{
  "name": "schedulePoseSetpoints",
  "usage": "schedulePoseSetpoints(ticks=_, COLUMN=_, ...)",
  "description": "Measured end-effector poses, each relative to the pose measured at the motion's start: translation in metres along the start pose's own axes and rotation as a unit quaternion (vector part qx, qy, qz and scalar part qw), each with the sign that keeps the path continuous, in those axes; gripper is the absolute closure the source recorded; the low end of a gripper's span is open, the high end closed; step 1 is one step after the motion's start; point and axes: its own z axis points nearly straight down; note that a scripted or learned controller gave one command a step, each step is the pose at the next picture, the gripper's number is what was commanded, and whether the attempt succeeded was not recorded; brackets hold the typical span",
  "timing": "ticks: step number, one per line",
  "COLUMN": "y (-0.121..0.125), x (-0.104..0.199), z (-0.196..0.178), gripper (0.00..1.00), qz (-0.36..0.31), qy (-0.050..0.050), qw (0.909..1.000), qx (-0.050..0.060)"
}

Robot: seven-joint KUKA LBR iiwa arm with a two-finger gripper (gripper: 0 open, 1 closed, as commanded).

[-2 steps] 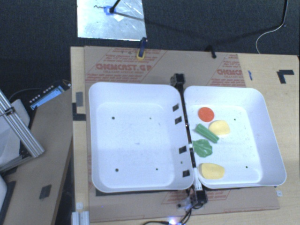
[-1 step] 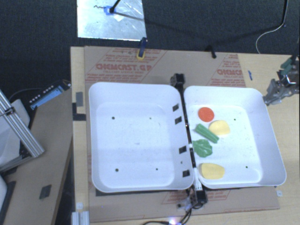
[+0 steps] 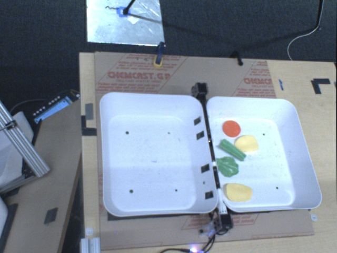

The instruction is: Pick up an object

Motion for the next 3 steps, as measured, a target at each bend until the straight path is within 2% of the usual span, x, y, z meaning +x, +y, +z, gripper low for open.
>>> schedulePoseSetpoints(ticks=1, y=-0.01, x=-0.084, z=0.005, gripper=1.0, qz=0.003, qy=0.0, qw=1.0, qx=0.004)
schedulePoseSetpoints(ticks=2, y=-0.01, x=-0.052, z=0.221, gripper=1.0, qz=-0.002, qy=0.004, qw=0.9999, qx=0.012)
schedulePoseSetpoints(ticks=3, y=-0.006, x=-0.075, z=0.054, gripper=1.0, qz=-0.003, qy=-0.003, qw=1.0, qx=-0.005)
